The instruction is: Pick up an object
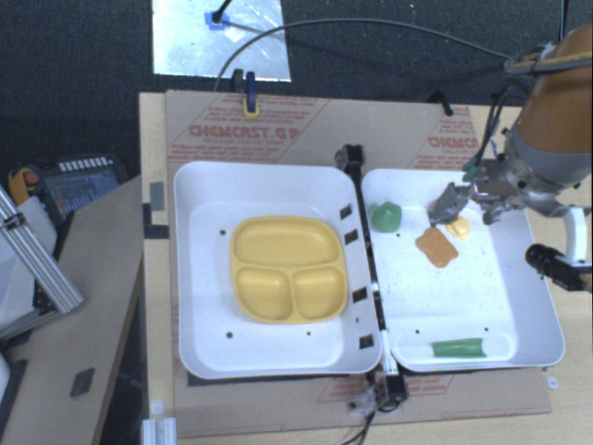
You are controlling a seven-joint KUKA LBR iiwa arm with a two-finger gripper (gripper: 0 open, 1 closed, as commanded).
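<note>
Green bar [458, 347] nearest, front of right bin [537, 336]. Orange slab [436, 247] mid-bin beside claw [454, 207]: judged light, stiff, flat; pinch across short edges. Claw spread: cannot tell

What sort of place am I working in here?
Most likely a robotics lab test bench: two shallow white plastic bins side by side on cardboard, toy-like items such as a yellow divided tray, and loose black cables.

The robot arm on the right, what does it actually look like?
The arm is a rounded body, orange on top and grey beneath. Its metal claw is small, grey and angular, and dark cables run along it. A black part juts out near the right bin's edge.
</note>
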